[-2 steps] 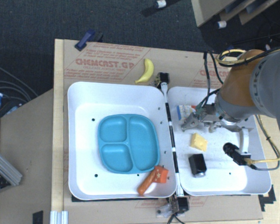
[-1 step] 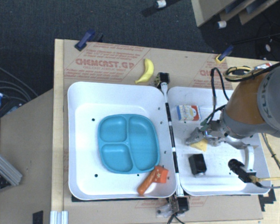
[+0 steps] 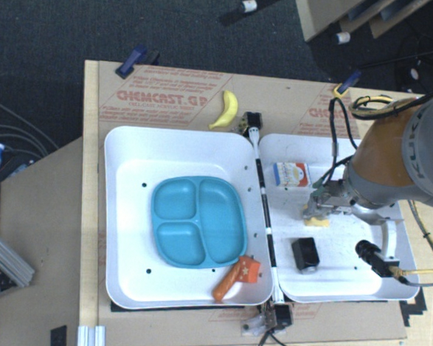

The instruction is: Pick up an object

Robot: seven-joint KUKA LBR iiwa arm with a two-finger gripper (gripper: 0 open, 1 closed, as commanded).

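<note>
The gripper (image 3: pixel 319 210) hung low in the right bin (image 3: pixel 341 288), directly over a small yellow block (image 3: pixel 318 221), apparently lined up for a grasp. Whether it had closed could not be told. A black block (image 3: pixel 305 254) lay nearer, a carton (image 3: pixel 290 174) farther.

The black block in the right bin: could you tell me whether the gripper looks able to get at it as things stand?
Probably yes. The black block lies alone on the right bin's floor, with nothing on top of it, and the gripper is just beyond it over a small yellow piece. A short move should bring it above the block.
</note>
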